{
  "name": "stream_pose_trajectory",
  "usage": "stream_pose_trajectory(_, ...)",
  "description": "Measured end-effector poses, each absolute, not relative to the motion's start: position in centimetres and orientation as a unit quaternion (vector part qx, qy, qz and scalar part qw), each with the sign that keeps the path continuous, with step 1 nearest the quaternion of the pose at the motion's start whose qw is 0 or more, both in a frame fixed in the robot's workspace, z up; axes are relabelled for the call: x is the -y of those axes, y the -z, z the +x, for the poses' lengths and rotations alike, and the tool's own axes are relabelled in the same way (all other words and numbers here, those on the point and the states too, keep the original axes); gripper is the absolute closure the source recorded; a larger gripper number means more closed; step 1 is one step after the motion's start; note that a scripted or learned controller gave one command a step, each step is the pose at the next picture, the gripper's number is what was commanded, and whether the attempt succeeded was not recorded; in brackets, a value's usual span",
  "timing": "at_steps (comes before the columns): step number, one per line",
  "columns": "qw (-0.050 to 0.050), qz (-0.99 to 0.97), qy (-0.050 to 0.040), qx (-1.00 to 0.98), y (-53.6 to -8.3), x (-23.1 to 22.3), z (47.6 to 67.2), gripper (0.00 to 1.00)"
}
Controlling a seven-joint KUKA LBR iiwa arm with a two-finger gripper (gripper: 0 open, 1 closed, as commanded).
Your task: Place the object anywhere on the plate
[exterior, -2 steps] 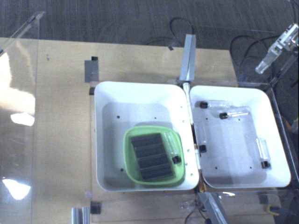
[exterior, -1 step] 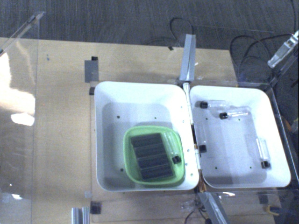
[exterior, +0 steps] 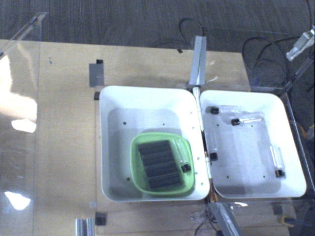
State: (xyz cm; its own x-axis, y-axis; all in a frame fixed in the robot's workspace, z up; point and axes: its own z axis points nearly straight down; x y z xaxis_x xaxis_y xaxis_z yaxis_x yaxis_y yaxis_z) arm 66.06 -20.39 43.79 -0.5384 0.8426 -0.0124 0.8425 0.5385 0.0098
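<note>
Clear vial (exterior: 182,157) with black cap already lies on green plate (exterior: 139,178), right edge, left bin (exterior: 110,132); pincer state cannot tell; risk: round vial rolling off sloped rim

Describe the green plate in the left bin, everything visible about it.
The green plate is a light green, rounded-square dish with a raised rim, plastic by its look. It lies flat on the floor of the left white bin, toward that bin's near right corner. Its middle is covered by a dark ribbed insert, set at a slight angle. A clear tube with a black cap lies on the plate along its right side, beside the insert.
</note>
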Motion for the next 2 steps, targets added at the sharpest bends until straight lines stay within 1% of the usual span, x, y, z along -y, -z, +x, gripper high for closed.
stream_pose_trajectory(1, 0.015, 0.476, -0.0026, -0.879, -45.2, 20.1, 66.3, 1.0)
stream_pose_trajectory(2, 0.004, 0.403, -0.0014, -0.915, -34.1, 15.5, 67.1, 1.0)
